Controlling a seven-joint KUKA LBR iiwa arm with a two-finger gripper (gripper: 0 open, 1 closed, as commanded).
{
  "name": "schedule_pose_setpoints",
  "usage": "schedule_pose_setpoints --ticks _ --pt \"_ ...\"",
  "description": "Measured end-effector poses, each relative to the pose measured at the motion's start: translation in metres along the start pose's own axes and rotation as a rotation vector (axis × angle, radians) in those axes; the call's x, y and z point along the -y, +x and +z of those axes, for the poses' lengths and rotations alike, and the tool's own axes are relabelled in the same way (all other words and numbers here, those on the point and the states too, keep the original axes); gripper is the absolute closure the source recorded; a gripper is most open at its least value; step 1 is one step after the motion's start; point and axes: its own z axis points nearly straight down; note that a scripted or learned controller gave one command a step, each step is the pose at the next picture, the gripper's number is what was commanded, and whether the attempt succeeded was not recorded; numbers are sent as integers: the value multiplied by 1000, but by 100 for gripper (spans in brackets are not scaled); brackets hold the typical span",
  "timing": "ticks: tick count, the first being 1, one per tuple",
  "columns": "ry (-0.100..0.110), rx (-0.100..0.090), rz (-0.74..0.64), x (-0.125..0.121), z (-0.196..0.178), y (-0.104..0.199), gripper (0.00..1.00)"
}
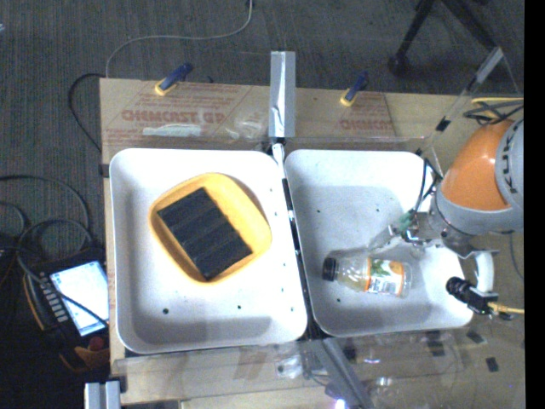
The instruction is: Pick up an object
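End effector (407, 228), grip unclear, hovers just above bottle (368, 275) near the right bin's (358, 173) front edge.

Two white bins sat side by side on the counter (170, 113). The left bin (136, 313) held a yellow dish (255, 220) with a black ridged pad (204, 233) in it. In the right bin (341, 186) a bottle (368, 274) lay on its side, the tool (407, 228) just above it.

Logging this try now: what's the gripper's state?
Gripper: just above the bottle lying in the right bin; open or shut cannot be told.
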Motion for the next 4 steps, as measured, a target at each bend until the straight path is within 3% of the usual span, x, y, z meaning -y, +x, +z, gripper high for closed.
schedule_pose_setpoints --ticks 1,2,3,4 --pt "3 -2 90 26 -1 4 0" --pt "-20 12 -4 45 1 42 0" --pt "-20 5 -7 43 -9 45 100" --pt "-20 5 -7 43 -9 45 0"
